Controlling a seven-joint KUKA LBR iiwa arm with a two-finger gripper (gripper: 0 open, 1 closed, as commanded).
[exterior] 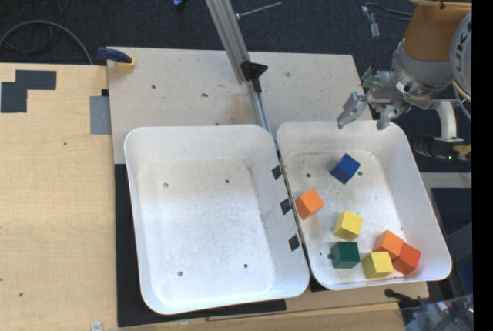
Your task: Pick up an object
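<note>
Two white bins on the bench; the gripper (367,113) hovers over the upper rim of the right bin (431,206), upper right of frame. Fingers spread apart, nothing between them. Nearest candidate, by my reading: blue cube (346,168), lying below and slightly left of the fingertips, apart from them. Farther down-frame: orange cube (310,203), yellow cube (348,225), then a green, yellow and orange cluster at lower right.
</note>
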